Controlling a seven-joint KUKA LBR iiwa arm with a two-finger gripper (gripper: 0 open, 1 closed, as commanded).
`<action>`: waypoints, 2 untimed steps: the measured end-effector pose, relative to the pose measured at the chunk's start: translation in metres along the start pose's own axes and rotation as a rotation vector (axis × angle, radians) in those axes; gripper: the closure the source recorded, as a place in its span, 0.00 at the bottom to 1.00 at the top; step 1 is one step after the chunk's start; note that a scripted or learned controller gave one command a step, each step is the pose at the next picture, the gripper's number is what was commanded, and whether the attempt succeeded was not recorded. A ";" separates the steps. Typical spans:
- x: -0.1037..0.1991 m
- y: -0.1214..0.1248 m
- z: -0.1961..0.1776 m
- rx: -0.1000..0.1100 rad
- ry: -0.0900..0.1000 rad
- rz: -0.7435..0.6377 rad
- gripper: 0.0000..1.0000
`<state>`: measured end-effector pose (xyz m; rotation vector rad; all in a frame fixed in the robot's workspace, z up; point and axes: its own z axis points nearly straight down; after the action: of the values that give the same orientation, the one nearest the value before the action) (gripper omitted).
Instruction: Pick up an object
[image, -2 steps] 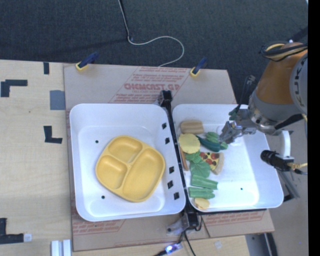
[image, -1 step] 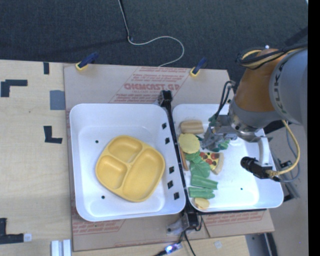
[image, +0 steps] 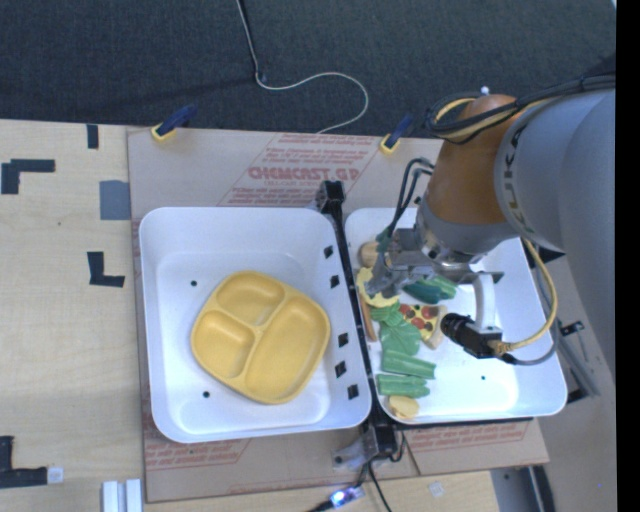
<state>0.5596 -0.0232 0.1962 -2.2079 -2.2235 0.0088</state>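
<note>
Grey gripper (image: 388, 272) sits low over toy food (image: 405, 345) at the right bin's (image: 520, 395) left edge; jaw state unclear, nothing lifted yet.

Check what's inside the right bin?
The right bin holds green toy vegetables, a pizza slice and a yellow piece, clustered along its left wall. The arm covers the bin's upper part, so anything beneath it is hidden.

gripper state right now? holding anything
gripper: low in the right bin, over the pile of toy food; whether it is open, closed or holding anything cannot be told.
</note>
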 end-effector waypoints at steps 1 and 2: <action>0.056 -0.017 -0.001 0.001 -0.001 0.001 1.00; 0.106 -0.015 -0.015 -0.001 -0.002 -0.001 1.00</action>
<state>0.5438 0.0824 0.2115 -2.2089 -2.2257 0.0097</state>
